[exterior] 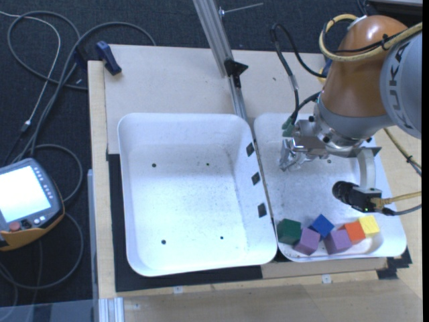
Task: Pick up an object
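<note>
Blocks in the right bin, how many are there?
6, clustered along the right bin's near edge: green, purple, blue, second purple, orange, yellow. The arm may hide more.

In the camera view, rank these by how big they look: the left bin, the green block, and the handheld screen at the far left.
1. left bin, by far the largest
2. handheld screen, partly cut off by the frame edge
3. green block, the smallest

- bins (181,129): white plastic, smooth, slight sheen, dark specks on floor
- bench (167,79): pale wood-look board, matt
- arm's orange band (362,66): glossy
- gripper (293,158): bare metal, shiny
- blocks (328,232): matt, look like foam or painted wood, can't tell which
- slanted rail (213,32): brushed aluminium
</note>
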`<state>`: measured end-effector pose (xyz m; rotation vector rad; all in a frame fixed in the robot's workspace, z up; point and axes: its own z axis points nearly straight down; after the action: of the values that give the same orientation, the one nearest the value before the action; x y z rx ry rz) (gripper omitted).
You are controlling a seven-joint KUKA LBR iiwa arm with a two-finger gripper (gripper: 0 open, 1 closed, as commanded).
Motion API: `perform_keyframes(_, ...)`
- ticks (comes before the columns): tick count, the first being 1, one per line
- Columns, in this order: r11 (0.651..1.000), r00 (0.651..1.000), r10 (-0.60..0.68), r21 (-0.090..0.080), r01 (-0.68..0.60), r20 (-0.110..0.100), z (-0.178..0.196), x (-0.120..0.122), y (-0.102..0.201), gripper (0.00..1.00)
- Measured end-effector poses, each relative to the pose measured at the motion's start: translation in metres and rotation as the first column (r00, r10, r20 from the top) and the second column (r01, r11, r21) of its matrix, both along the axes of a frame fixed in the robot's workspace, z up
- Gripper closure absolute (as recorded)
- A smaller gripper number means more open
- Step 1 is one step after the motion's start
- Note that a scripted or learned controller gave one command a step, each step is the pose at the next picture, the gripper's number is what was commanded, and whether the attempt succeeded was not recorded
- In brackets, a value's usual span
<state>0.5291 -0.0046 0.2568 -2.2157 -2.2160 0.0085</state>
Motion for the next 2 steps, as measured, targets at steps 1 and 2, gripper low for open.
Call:
perform_keyframes(1, 1.000, 1.000, 0.006, 0.001, -0.006, 0.014, 0.045, -0.032, 0.036, 1.00)
perform_keyframes(2, 1.000, 1.000, 0.004, 0.000, -0.004, 0.019, 0.136, -0.025, 0.058, 1.00)
